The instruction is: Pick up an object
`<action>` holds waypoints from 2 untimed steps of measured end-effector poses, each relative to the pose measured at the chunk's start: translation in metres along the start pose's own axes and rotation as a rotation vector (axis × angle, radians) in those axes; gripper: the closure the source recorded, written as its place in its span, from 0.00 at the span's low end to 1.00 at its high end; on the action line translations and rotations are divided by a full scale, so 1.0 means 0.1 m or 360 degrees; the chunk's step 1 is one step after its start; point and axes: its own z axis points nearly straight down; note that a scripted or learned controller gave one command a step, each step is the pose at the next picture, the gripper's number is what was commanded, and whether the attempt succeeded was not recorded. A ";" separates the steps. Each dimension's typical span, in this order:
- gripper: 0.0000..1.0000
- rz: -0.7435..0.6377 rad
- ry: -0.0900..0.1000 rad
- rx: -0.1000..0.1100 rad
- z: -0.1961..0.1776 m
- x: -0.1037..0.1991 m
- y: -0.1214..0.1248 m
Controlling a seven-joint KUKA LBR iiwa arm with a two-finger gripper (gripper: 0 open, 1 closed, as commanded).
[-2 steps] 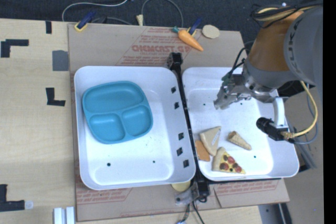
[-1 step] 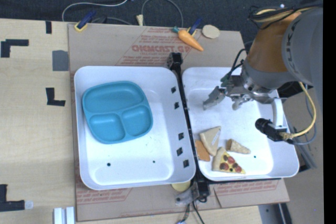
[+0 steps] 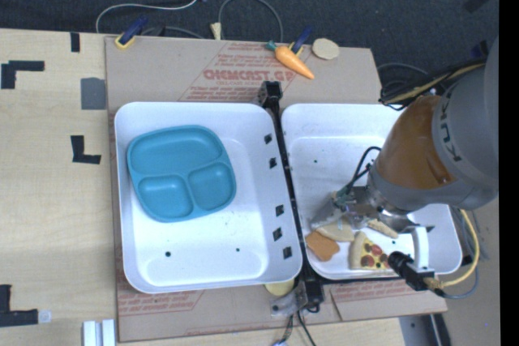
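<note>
Nearest the camera, along the front wall of the right bin (image 3: 324, 121), lie 2 toy food pieces: a tan-orange bread-like piece (image 3: 322, 246) near the divider and, just to its right, a pizza slice (image 3: 369, 251) with red dots. A pale cream piece (image 3: 340, 231) sits just behind them. The gripper (image 3: 354, 209) hangs right over this cluster, low in the bin; the dark wrist parts and cables blur together there, so I cannot tell how the fingers stand, nor whether anything sits between them. The arm (image 3: 434, 150), grey with its orange band, comes in from the right and covers much of that bin's right half.

In the left bin (image 3: 134, 255) a blue plate (image 3: 181, 172) with 3 compartments rests toward the back left, well apart from the toy food.

Farther back, on the cardboard sheet (image 3: 235, 73) under both bins, a toy carrot (image 3: 293, 61) lies near the far edge, with a round tan disc (image 3: 326, 49) just beside it. The wooden counter (image 3: 49, 198) stretches away to the left.
</note>
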 end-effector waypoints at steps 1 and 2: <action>0.00 -0.0004 -0.0012 -0.0033 -0.62 -0.57 0.55; 0.00 -0.0020 0.0000 -0.0023 -0.90 0.27 0.49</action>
